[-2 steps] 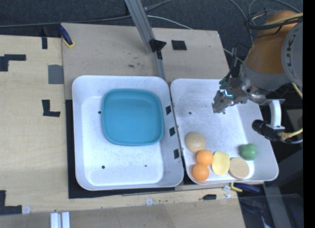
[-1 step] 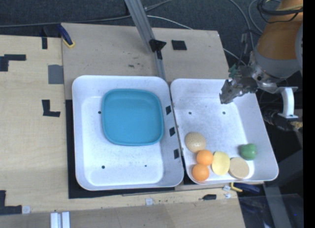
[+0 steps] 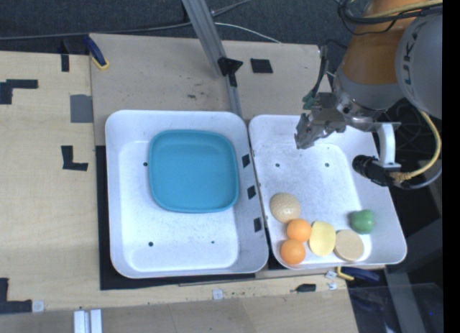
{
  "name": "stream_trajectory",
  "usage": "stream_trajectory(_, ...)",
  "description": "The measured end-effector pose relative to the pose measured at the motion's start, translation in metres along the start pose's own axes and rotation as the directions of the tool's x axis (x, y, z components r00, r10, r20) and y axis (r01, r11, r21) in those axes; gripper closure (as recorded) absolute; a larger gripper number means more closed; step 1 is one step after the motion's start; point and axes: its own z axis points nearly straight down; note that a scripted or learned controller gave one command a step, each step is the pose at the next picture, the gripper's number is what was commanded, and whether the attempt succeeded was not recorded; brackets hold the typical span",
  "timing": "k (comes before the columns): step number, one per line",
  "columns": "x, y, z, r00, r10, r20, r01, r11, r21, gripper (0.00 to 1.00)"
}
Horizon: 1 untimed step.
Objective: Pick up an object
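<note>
Pale wood makes up the bench [image 3: 43,180], which carries two shallow white bins side by side. In the left bin [image 3: 129,252] a blue square plate [image 3: 193,170] with rounded corners lies flat, a little toward 12 o'clock of the bin's middle. The right bin [image 3: 320,173] holds a cluster of small things down at its 6 o'clock end: a beige ball [image 3: 284,207] sits at the cluster's 10 o'clock, an orange ball [image 3: 298,230] just below it, and a second orange ball [image 3: 292,252] lower again, touching or nearly touching the first. Beside them comes a pale yellow piece [image 3: 323,238], then a tan rounded piece [image 3: 349,245] against the bin's lower wall. A small green ball [image 3: 362,220] sits apart at the cluster's 2 o'clock. The gripper [image 3: 310,134] hangs over the right bin's 12 o'clock end, well apart from all of these, with nothing between its fingers (how wide they stand cannot be told from this angle). Above it the arm's orange band [image 3: 374,44] leads off toward 2 o'clock
</note>
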Motion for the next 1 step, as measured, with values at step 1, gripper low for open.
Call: stream_trajectory(1, 0.0454, 0.0146, -0.002, 1.0, 0.0, 0.001, 0.0, 1.0, -0.001, 1.0)
